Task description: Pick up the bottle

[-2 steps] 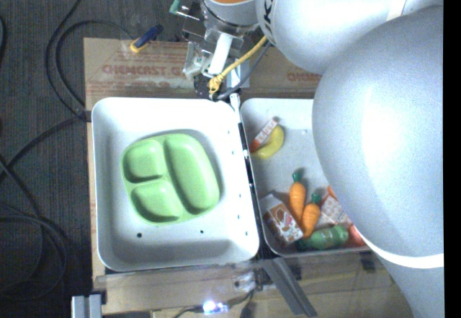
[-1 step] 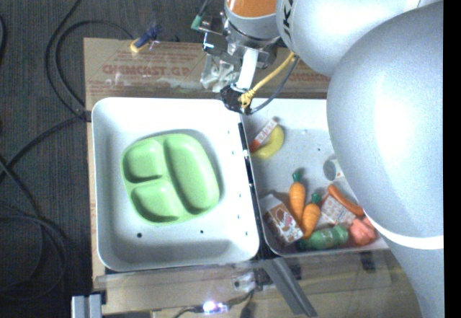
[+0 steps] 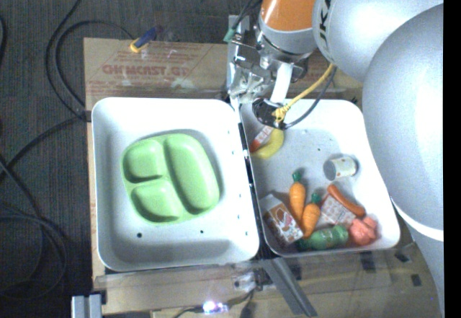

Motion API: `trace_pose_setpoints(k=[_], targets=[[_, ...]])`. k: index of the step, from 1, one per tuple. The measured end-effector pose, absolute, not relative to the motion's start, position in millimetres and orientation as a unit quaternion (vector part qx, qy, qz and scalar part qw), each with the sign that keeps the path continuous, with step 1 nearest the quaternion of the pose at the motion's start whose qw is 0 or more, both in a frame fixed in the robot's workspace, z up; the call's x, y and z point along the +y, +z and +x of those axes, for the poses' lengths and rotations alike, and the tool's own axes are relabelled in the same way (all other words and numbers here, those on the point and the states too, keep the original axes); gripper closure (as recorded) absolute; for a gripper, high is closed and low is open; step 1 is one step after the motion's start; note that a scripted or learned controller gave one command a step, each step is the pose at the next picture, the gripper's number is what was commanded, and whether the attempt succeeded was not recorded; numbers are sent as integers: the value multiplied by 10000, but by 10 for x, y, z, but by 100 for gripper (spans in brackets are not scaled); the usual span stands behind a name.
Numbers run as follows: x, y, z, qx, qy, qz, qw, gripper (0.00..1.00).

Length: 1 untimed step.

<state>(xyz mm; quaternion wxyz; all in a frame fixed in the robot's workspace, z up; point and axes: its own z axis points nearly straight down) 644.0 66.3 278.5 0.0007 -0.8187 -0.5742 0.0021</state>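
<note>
A green bottle (image 3: 328, 237) with a dark end lies on its side along the near wall of the right bin (image 3: 360, 118), between a small printed box (image 3: 282, 223) and a pink toy (image 3: 365, 230). My gripper (image 3: 247, 93) hangs over the far left corner of that bin, by the wall shared with the left bin. It is well apart from the bottle, with nothing visibly in it. A yellow banana (image 3: 269, 146) lies just below the gripper.
The right bin also holds a small pale cylinder (image 3: 341, 166), two carrots (image 3: 297, 195) (image 3: 311, 213) and a hot dog (image 3: 346, 201). A green divided plate (image 3: 171, 176) sits in the left bin (image 3: 108, 165). The arm's large grey body covers the right side.
</note>
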Motion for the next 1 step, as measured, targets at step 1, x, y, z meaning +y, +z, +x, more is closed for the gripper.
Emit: trace_pose_setpoints(k=[1], targets=[[915, 2839, 6678, -5322, 19, -8466, 9, 100]])
